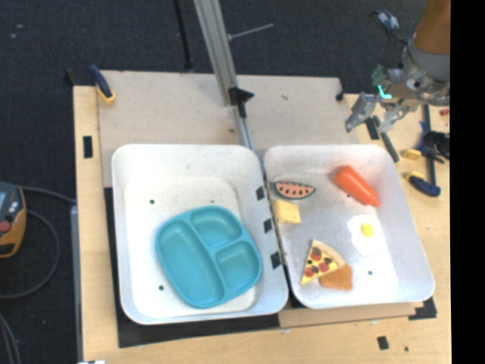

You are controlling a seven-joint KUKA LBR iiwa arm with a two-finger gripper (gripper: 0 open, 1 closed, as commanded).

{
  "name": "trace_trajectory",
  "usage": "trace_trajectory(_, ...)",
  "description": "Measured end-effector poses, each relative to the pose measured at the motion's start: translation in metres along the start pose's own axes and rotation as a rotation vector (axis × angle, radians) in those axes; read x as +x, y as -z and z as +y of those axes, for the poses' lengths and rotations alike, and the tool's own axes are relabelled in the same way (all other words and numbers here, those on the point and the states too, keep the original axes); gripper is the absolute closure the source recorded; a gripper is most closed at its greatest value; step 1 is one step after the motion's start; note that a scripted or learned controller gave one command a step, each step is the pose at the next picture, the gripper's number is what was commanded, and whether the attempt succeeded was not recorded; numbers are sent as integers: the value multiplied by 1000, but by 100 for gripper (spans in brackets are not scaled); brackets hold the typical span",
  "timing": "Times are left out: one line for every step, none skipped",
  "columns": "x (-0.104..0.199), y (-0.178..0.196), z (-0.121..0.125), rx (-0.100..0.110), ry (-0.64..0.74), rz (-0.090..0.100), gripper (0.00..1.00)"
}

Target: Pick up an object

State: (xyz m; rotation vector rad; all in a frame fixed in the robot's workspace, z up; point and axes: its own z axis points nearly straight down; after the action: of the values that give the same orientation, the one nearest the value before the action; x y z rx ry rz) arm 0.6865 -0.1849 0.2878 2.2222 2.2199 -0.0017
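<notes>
White plastic bins sit side by side on my pale wooden bench (174, 112), their inner rims touching. My left shallow white bin (129, 165) holds one teal plastic plate with three compartments (208, 256), lying flat toward the bin's near right corner. My right shallow white bin (409, 279) holds five toy food pieces: an orange plastic carrot (356, 184) toward the far side, a watermelon slice with red flesh and dark seeds (293, 189) near the dividing rim, a pale yellow cheese block (287, 213) just beside and nearer than the watermelon, a white fried egg with yellow yolk (364, 233) near the carrot on its near side, and a pizza wedge with red toppings (325, 265) toward the near edge.

No brand, label or legible writing is visible on any item.

My two-finger gripper (383, 112) hangs above the bench beyond the right bin's far right corner, well apart from every toy piece. Its grey fingers (361, 114) appear spread apart with nothing between them, though the resolution there is poor. A small green light shows on the wrist. My arm is cut off at the upper right, with the orange band (432, 25) partly visible.

An upright aluminium post (214, 40) rises from the bench behind the bins. Small blue and yellow clamps (424, 180) lie on the bench to the right, partly cut off.
</notes>
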Motion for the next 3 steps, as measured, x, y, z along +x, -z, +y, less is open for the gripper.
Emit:
trace_trajectory(0,1,1,-3,0,-1,0)
trace_trajectory(5,-58,-5,3,1,0,0)
trace_trajectory(-1,-101,-6,1,0,-1,0)
